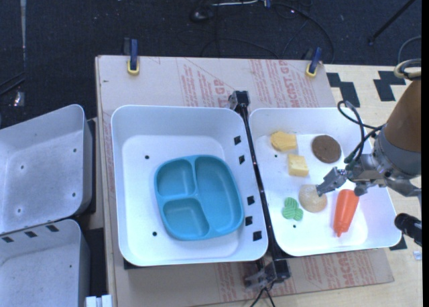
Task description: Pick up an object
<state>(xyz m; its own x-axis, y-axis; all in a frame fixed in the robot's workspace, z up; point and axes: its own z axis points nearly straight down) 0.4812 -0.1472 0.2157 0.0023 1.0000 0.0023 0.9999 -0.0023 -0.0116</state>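
Observation:
The right bin (382, 232) holds several toy foods. Among them are an orange carrot (344, 213), a pale round disc (312, 198), a green piece (291, 209), two yellow chunks (283, 141) (298, 165) and a brown round cookie (326, 149). My gripper (342, 185) reaches in from the right and sits over the gap between the pale disc and the carrot's top end. Its fingers are spread open, one finger (330, 182) by the disc's right edge. Nothing shows between them.
The left bin (134, 131) holds a blue divided plate (198, 196). A black divider strip (253, 165) runs between the bins. Grey trays (40, 158) lie off the bench at the left. Cables trail along the arm's wrist (395, 151).

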